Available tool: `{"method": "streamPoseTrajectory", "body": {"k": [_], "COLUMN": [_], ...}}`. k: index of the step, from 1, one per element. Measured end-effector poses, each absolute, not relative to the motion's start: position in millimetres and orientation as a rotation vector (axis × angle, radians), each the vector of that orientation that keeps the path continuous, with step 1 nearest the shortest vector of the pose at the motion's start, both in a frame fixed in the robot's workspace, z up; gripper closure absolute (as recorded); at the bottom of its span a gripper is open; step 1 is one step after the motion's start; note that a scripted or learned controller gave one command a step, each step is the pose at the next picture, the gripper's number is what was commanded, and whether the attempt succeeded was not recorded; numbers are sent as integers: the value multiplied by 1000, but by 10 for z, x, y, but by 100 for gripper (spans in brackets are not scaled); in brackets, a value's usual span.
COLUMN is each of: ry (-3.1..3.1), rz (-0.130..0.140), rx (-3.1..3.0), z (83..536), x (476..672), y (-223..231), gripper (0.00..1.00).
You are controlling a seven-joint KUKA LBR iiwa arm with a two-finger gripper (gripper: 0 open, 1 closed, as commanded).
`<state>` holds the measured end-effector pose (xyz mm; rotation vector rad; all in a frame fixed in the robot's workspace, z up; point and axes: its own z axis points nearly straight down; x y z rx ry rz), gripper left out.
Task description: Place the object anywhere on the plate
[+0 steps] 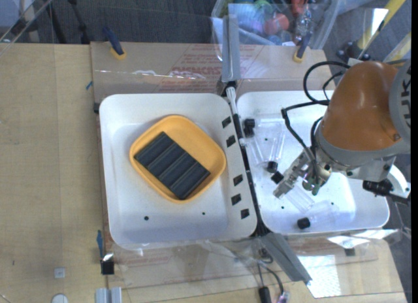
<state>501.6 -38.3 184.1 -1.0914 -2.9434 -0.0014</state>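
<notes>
We cannot tell the claw's [295, 182] state; clear objects (hard to see) may escape it, leaving the plate [177, 158] unserved.

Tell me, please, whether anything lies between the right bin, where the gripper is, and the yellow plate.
Yes: the raised divider where the two bins meet runs between the gripper over the right bin and the yellow plate in the left bin. A dark ridged block already occupies the plate's middle.

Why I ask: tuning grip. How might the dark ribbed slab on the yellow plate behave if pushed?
The dark ribbed slab lies flat with straight edges, so probably stiff, unlikely to roll. Its ridges may aid grip. The rim of the yellow plate would likely stop sliding.
</notes>
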Motion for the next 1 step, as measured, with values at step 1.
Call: {"method": "streamPoseTrajectory", "body": {"k": [1], "ry": [-2944], "rz": [-2], "rx": [-1092], "z": [1842], "x": [5016], "y": [-387], "gripper": [0]}}
